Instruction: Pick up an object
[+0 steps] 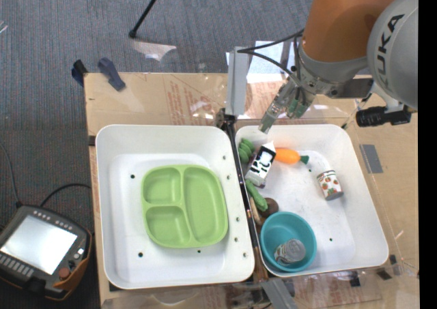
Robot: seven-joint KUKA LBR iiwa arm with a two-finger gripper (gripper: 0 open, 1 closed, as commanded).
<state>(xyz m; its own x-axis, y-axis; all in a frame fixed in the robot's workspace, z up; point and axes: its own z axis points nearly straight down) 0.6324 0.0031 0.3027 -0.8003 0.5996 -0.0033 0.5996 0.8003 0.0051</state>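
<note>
The gripper [268, 123] hangs above the right bin's [355, 157] far left corner, fingers pressed together on nothing. Just below it lie a small carton [261, 164] and a toy carrot [287, 157], touching.

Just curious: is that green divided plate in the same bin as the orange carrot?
No, the green plate lies in the left bin, while the carrot lies in the right bin.

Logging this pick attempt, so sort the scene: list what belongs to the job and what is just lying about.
Belongs to the job:
- pincer, above the right white bin
- black-and-white carton
- orange toy carrot
- small patterned can
- teal bowl with a grey object inside

Lying about:
- green divided plate in the left white bin
- handheld control pendant on the floor
</note>
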